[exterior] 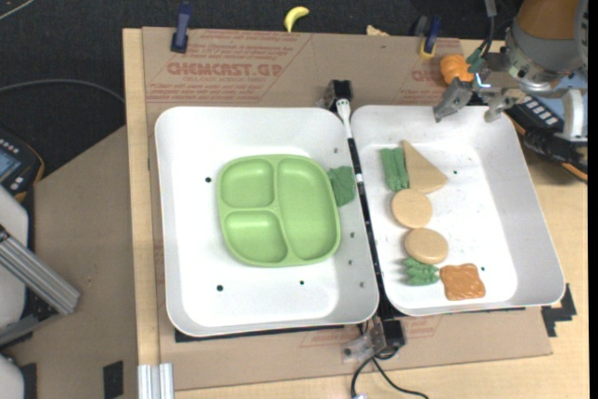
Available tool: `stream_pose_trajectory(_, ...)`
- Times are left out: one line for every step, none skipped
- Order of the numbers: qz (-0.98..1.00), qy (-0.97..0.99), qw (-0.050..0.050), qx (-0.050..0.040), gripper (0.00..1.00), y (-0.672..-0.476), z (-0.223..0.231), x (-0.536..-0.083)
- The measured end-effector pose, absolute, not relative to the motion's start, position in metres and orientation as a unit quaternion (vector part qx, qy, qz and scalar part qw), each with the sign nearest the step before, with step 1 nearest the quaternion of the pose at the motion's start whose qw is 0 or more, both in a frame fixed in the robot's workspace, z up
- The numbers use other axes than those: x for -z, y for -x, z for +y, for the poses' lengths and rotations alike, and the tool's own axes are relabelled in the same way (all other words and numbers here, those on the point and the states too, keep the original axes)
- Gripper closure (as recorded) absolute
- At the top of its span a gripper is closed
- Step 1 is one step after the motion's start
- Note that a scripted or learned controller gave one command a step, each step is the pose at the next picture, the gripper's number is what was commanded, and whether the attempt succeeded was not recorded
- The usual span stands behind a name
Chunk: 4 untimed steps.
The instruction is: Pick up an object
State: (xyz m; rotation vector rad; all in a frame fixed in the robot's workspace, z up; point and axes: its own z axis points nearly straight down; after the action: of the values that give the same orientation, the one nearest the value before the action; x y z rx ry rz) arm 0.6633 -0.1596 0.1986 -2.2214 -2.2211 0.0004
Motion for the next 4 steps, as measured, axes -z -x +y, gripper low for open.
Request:
stream_pose_trajectory(-0.707, 0.708, 0.003, 0.0, 0.0, -0.614, -0.121, -0.085)
stream_pose_trajectory(-0.708, 0.707, 0.002, 0.0004, 0.0, -0.523, -0.078, -0.19)
stream_pose_trajectory(-0.708, 0.707, 0.003, -0.0011, 0.0, -0.477, -0.047, -0.193)
stream_pose_trajectory(-0.707, 0.707, 0.0, 0.0004, 1.0, -0.48, -0.049, -0.203)
